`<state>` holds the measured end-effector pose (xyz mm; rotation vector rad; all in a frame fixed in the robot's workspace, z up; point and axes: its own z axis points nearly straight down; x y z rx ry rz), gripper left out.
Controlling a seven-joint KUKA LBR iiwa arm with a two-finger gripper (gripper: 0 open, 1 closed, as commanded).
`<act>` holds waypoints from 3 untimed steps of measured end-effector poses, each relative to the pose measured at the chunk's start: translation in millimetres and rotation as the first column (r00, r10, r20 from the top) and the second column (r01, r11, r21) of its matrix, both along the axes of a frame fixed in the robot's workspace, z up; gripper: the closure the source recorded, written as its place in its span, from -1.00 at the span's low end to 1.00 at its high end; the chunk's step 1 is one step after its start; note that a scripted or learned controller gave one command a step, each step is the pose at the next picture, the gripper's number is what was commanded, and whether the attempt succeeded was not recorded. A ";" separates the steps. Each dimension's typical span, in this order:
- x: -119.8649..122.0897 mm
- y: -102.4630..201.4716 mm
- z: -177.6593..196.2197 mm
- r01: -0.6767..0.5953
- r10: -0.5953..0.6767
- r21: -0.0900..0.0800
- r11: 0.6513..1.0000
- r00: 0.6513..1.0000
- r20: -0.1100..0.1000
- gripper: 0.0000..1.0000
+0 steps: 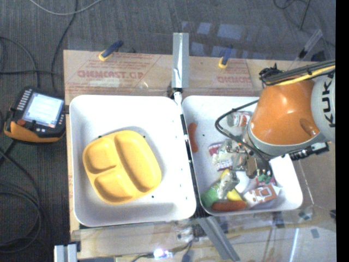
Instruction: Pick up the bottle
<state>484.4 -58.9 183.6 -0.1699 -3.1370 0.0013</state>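
On the bench I see the two white bins side by side, and the left bin (82,201) holds one yellow divided tray (122,166), lying flat a little left of the bin's middle. Over the right bin (199,108) hangs the arm's orange band (283,119), covering much of the bin's upper right. Below it the gripper (240,165) is down among the clutter in the bin's middle; I cannot tell how its pincer stands, since wiring and the wrist hide it. I cannot pick the bottle out for certain in that heap of small things. Near the front wall lie a red sausage-shaped piece (229,206) and a yellow-green item (226,187), touching each other. A thin red stick (192,137) lies along the left wall.
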 end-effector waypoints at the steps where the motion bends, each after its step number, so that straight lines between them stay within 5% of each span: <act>1: 5.9 -43.8 -81.8 -0.140 0.141 -0.005 0.990 0.990 0.021 -1.00; 2: 4.3 -44.2 -73.5 -0.141 0.141 -0.003 0.990 0.990 0.013 1.00; 3: 49.0 -87.0 -55.8 -0.241 0.241 0.001 0.970 0.970 0.002 1.00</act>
